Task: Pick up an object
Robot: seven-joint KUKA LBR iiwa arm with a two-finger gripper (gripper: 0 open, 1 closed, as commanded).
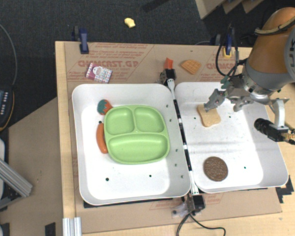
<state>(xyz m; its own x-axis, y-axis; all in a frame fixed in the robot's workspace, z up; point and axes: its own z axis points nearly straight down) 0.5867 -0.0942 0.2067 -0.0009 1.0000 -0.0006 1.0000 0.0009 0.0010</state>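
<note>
In the right bin (265, 176) a tan slice of toast (209, 117) lies near the back left, and a round brown patty (216, 168) lies near the front. My gripper (225, 102) hangs over the back of this bin, open, with its fingers spread. Its left finger (212, 101) is right at the toast's back edge, and the other finger (239, 104) is off to the right. Nothing sits between the fingers. The left bin (83, 132) holds a green divided plate (136, 134), an orange sausage-shaped piece (102, 137) and a small red and green piece (104, 106).
A waffle-like cracker (190, 66) and a small printed card (99, 72) lie on the cardboard behind the bins. An orange and black clamp (168, 72) stands at the divider's back end. A black fitting (268, 128) juts out at the right bin's right side.
</note>
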